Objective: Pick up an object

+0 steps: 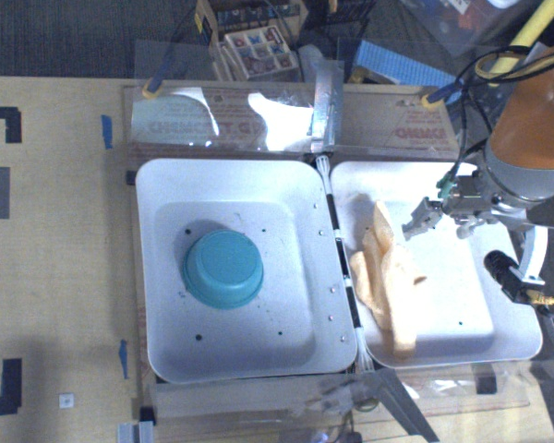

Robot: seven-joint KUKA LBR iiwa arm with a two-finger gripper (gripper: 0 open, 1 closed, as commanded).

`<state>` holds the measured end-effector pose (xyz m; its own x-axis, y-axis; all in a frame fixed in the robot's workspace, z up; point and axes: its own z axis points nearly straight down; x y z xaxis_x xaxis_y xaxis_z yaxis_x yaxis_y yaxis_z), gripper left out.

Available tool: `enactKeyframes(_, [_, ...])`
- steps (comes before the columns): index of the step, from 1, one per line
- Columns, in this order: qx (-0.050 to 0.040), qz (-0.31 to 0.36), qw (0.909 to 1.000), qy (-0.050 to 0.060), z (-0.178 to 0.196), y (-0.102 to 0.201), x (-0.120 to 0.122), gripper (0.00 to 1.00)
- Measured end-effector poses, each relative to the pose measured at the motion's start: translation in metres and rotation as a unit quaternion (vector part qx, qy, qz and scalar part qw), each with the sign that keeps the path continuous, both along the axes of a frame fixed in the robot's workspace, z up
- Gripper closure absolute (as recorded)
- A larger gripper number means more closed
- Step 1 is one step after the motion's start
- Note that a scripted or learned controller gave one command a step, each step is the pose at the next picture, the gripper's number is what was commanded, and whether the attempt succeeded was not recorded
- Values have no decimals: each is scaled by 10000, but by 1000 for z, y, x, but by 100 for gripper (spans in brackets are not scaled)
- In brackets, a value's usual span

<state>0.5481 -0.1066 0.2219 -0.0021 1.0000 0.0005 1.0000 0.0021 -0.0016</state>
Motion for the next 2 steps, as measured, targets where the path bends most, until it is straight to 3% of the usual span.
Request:
enactKeyframes(1, [-3,-357,9993,-70,-132,8,25,0])
enactKeyframes(2, [3,-388,9992,-87,-122,6,26,100])
